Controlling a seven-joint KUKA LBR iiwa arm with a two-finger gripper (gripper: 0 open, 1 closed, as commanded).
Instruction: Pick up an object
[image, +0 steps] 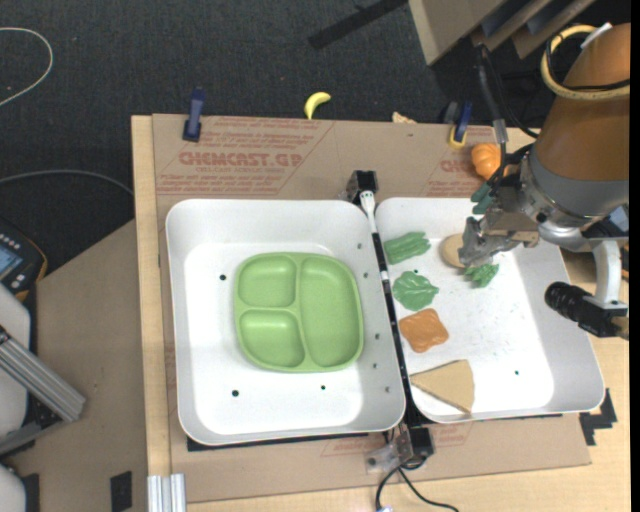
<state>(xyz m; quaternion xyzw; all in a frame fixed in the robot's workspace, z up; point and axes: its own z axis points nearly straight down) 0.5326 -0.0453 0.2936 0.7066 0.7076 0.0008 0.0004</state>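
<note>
I see my gripper (482, 252) low over crowded toys; grip state unclear, and that green piece (483, 273) may slip.

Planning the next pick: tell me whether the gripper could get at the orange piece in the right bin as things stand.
Probably yes. The orange piece lies flat and uncovered in the right bin, apart from the green leaf above it, and the gripper stands over that same bin.
</note>
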